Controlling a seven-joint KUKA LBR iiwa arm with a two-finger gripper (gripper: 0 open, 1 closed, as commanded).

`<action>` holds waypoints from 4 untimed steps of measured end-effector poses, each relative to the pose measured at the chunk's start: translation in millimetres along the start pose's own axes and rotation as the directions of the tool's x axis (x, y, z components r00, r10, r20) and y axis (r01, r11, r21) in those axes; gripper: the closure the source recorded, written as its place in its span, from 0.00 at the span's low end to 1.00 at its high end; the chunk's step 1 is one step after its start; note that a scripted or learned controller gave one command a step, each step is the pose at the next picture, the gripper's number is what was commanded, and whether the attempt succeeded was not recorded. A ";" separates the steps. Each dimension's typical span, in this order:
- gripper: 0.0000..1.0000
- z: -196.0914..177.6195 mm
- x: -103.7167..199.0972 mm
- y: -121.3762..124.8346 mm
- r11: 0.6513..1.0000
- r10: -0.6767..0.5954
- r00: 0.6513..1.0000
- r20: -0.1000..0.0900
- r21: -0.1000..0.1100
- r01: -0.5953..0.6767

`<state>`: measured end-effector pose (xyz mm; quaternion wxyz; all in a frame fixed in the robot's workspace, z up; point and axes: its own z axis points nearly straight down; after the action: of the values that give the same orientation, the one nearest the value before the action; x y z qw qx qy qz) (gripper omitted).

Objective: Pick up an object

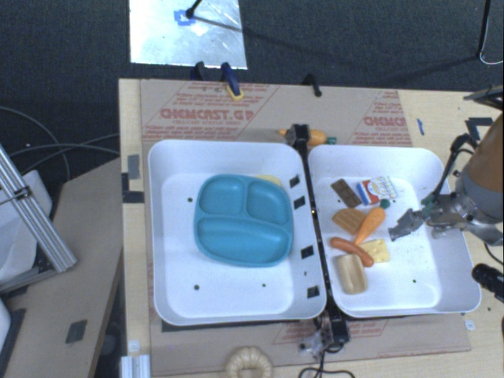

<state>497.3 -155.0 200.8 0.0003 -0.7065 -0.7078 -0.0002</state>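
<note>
Dark carpet floor (63, 46) surrounds the bench (260, 105), whose top is brown printed cardboard. Beyond the bench's far edge a shiny silver sheet (187, 22) lies on the floor. Off the left edge stand aluminium rails (31, 219), with black cables (59, 144) trailing nearby.

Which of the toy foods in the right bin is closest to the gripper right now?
The orange carrot, lying slantwise in the middle of the pile. Its upper tip points toward the gripper; the brown bar, red sausage and bread piece lie farther left.
</note>
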 end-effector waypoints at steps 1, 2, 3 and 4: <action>0.00 53.4 2.7 -10.3 1.000 0.001 1.000 -0.001 0.003 -0.001; 0.00 110.9 -5.4 -13.5 1.000 0.002 1.000 -0.001 0.002 -0.002; 0.00 116.5 -5.2 -13.0 1.000 0.001 1.000 0.000 0.000 -0.001; 1.00 105.0 -6.3 -11.7 1.000 0.002 1.000 0.003 -0.005 -0.002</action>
<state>485.6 -161.3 95.9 -0.0023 -0.7070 -0.7072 -0.0009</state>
